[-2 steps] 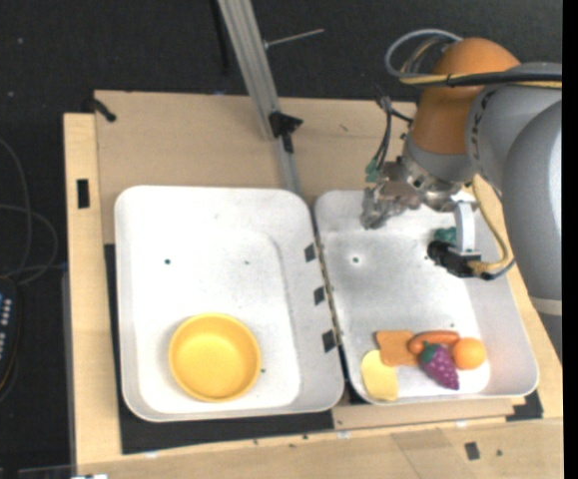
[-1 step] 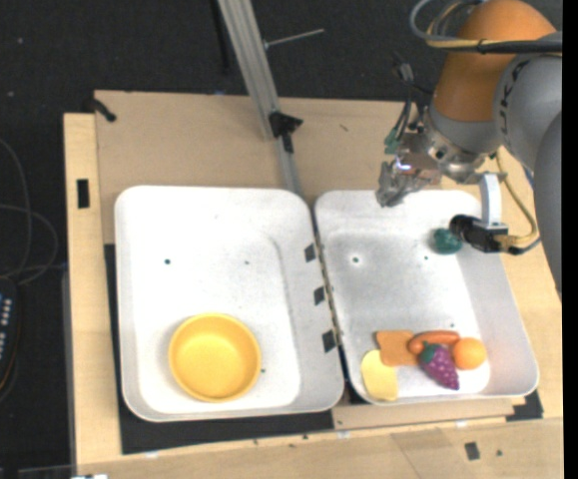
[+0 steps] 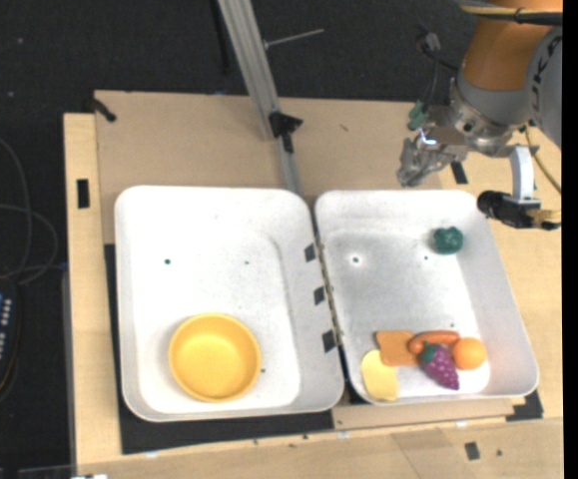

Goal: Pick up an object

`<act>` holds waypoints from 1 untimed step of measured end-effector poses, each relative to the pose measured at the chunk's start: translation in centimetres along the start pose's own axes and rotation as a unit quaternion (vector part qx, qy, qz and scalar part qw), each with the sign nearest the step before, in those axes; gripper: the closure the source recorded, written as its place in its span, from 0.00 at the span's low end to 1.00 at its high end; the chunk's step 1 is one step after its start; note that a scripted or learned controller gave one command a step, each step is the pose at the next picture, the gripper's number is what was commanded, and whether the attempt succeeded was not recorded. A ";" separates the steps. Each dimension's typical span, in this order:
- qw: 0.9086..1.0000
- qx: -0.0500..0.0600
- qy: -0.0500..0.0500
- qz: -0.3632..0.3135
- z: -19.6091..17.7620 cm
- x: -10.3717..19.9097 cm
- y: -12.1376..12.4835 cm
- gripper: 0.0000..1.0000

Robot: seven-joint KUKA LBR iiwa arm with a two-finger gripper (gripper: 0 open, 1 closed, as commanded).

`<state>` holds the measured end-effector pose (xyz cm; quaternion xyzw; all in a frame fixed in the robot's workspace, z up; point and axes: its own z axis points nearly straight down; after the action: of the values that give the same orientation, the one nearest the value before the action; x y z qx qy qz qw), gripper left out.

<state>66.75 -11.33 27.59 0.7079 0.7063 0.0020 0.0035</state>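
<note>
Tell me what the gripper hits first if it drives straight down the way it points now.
Probably the far rim of the right white bin: the gripper hangs over that edge. The small dark green object lies off that line. Depth is unclear from this slanted view.

Two bins, left [image 3: 209, 238] and right [image 3: 398, 267], white with faint dark speckling. Bowl [image 3: 215, 356] in left bin: yellow. In right bin: small dark teal object [image 3: 448, 239]; toy grapes [image 3: 439, 365], purple; orange fruit [image 3: 469, 353], orange; carrot-like piece [image 3: 435, 338], orange-red; flat piece [image 3: 395, 347], orange-brown; rounded piece [image 3: 379, 375], pale yellow. Bench [image 3: 169, 138]: tan. Arm [image 3: 508, 38]: grey with orange band. Surrounding floor [image 3: 29, 48]: black.
</note>
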 end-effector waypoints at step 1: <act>1.000 0.002 0.001 -0.002 -1.9 0.0 0.1 1.00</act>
<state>66.84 -11.38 29.47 0.7064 0.7078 0.0011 0.0017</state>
